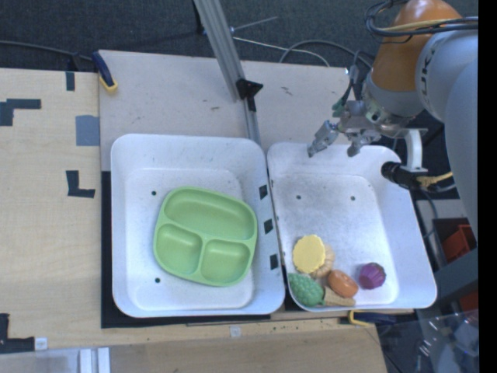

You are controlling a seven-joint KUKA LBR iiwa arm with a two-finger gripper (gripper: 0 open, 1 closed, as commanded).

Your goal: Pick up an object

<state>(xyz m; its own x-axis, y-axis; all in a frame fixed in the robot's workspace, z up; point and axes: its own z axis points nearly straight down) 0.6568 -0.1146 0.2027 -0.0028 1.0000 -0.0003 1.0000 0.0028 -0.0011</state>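
Two shallow white bins sit side by side on my bench. Left white bin holds a light green plastic tray with three compartments, lying flat, roughly centred, tilted slightly clockwise.

Right white bin: four small items clustered along its near edge. Round yellow disc-shaped piece sits on top of a tan crinkled piece that peeks out beside it. Just below it, a bumpy dark green lump at the near left corner. An orange-brown rounded piece touches the green lump's right side. Small purple rounded object lies just right of that, a narrow gap between them. Far half of this bin shows only specks of grime.

Grey arm with orange band reaches in from the right. Two-finger gripper hovers over the far rim of the right bin, well apart from the cluster. Its fingers are spread apart, released, nothing between them.

Slanted grey metal pole crosses the top, ending near the bins' shared far corner. Blue-and-yellow clamp at the board's far left corner.
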